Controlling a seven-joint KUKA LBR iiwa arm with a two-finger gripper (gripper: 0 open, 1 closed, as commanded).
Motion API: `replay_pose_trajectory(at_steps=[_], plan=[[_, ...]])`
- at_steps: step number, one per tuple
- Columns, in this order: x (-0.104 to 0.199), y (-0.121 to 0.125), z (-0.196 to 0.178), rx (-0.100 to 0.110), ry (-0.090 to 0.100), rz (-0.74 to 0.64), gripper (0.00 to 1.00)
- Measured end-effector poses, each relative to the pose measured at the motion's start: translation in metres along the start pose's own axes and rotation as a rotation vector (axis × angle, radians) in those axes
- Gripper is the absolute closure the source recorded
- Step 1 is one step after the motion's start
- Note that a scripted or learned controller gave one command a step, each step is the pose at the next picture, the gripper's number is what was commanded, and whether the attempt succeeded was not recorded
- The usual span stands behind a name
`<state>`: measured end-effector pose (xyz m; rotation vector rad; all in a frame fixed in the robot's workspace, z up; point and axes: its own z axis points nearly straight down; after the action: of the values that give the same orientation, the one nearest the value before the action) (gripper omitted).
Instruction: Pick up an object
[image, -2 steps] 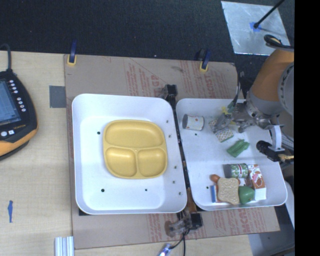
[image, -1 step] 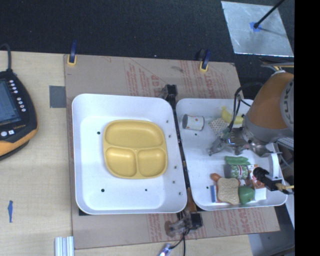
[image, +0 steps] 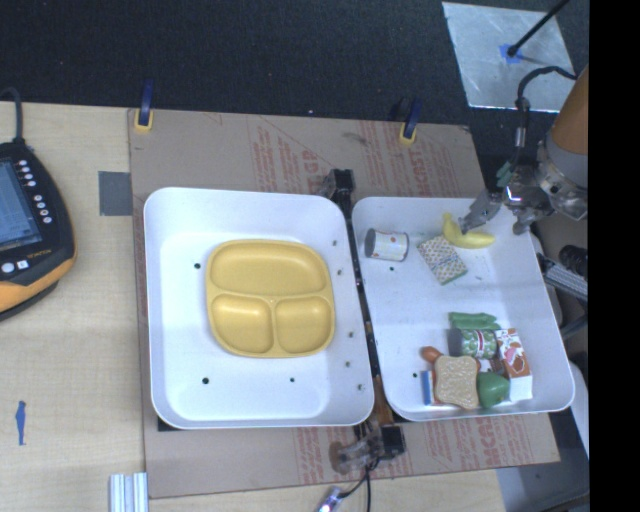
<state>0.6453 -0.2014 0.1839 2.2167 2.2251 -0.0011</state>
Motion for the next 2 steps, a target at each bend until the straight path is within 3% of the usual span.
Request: replay_pose_trajectory(at_steps=[1, 2], plan=[[0.042, -0.057, 0.093, 0.007, 0.002, 0.0, 0.0], [-0.003, 0.011, 0.092, 0.003, 0.002, 0.0, 0.0]])
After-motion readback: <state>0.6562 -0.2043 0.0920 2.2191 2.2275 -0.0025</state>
